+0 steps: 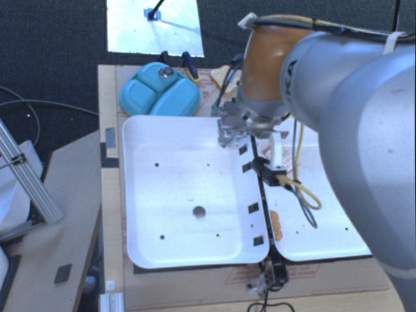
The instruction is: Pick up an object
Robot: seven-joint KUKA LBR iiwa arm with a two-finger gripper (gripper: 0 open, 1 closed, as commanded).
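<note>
Even bright overhead light; white bins [188, 194] near overexposed, soft shadows. Glare patch on reflective sheet [153, 18] at top. Arm [351, 109] close, slightly blurred. Overall mild softness, dark surround.

Counter [112, 194]: light wood, slanted in view. Two shallow white bins on top, touching side by side: left bin [140, 174], right bin [338, 236]. Blue lidded container [159, 91] on counter just behind left bin, at far edge.
</note>
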